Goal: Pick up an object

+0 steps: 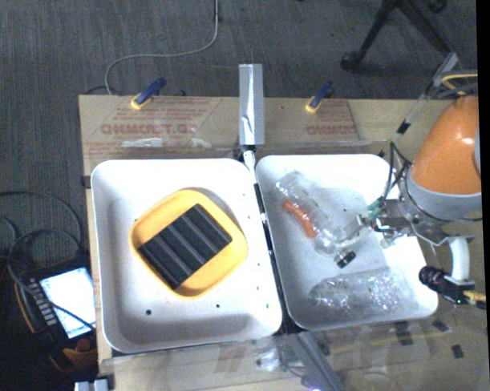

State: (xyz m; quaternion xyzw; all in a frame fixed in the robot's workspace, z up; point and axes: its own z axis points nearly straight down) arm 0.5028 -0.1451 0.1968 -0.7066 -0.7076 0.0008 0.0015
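Note:
A clear plastic bottle point(314, 212) with an orange piece inside lies slantwise in the right bin point(404, 165). A small black cap-like end point(346, 258) shows at its lower right. A second, crumpled clear bottle point(357, 291) lies along that bin's front. A yellow block with a black ridged top point(189, 242) rests in the left bin point(108, 187). My gripper point(373, 221) hangs low over the right side of the right bin, just right of the slanted bottle's lower end. Whether it touches the bottle is unclear.
The grey arm with its orange band point(448, 155) covers the right bin's right edge. A metal post point(250, 102) stands behind the divide between the bins. Two blue-and-yellow clamps point(147, 92) point(319, 96) hold the cardboard at the back. A tablet point(68, 297) lies left of the bench.

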